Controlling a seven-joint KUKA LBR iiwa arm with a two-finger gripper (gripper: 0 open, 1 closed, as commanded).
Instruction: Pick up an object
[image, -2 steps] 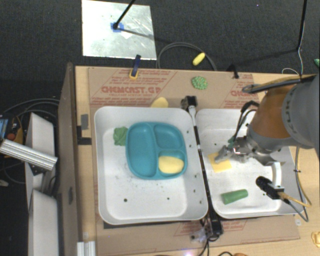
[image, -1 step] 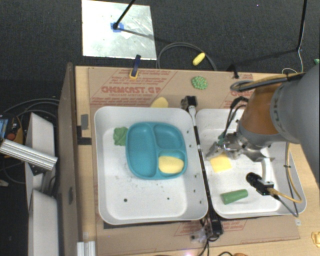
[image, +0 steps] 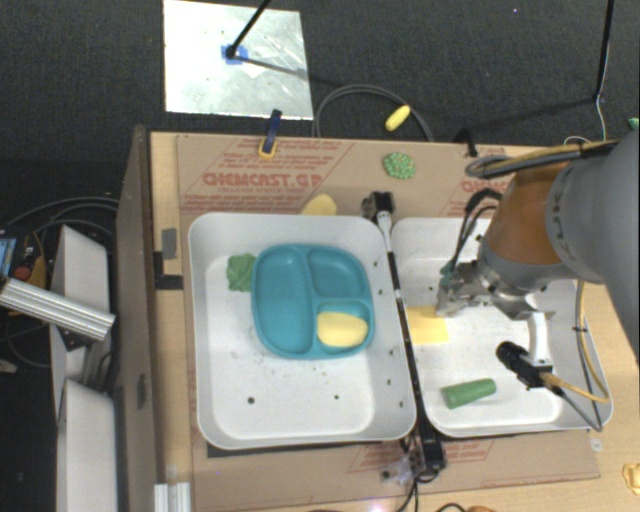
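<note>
The gripper (image: 452, 298) hangs low in the right bin (image: 425, 400), its tip just above the near edge of a flat yellow piece (image: 428, 329); whether it is spread or closed, I cannot tell. A green cylinder (image: 469, 392) lies nearer the front of that bin. The left bin (image: 290, 420) holds a blue tray (image: 303, 300) with a yellow lump (image: 341, 329) in one compartment.
</note>
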